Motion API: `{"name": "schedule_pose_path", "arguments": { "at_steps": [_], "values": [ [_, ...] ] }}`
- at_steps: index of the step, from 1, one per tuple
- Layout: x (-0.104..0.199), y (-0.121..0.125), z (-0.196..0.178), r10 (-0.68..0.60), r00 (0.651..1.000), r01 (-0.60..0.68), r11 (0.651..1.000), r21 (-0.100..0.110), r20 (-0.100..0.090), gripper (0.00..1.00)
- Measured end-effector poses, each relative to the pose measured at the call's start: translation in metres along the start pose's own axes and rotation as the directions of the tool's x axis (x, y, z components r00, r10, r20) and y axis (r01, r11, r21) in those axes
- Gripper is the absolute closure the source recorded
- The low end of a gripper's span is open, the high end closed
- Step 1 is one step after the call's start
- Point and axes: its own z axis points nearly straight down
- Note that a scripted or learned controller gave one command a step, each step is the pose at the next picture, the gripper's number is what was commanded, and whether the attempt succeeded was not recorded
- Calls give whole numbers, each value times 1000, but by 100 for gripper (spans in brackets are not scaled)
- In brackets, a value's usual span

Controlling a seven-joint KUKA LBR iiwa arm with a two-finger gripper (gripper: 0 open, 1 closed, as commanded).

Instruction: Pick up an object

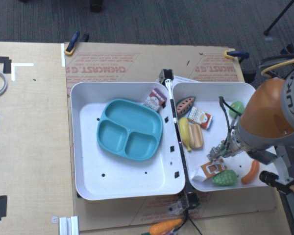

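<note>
Cardboard-topped bench under you, two white bins. Nearest, the green toy (224, 178) lies in the right bin (206, 88), just below-right of your gripper (217, 153); the jaws I can't make out. Beyond sits the hot dog (196, 136).

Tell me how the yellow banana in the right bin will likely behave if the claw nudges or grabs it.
The banana looks like a smooth plastic toy, so probably light, stiff and somewhat slippery between fingers. Its curved, rounded body may rock or pivot when pushed. It lies against the hot dog and close to the right bin's left wall, so a nudge would likely shift both.
</note>
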Motion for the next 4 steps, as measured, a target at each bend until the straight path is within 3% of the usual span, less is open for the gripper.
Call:
{"name": "schedule_pose_path", "arguments": {
  "at_steps": [1, 2, 3, 4],
  "values": [
    [0, 0, 0, -1, 1000, 1, 1000, 0, 0, 0],
    [-1, 1, -10, 2, 1000, -2, 1000, -2, 1, 100],
    [48, 17, -95, -164, 986, 164, 986, 5, -4, 100],
    [48, 17, -95, -164, 987, 164, 987, 5, -4, 0]
  ]
}}
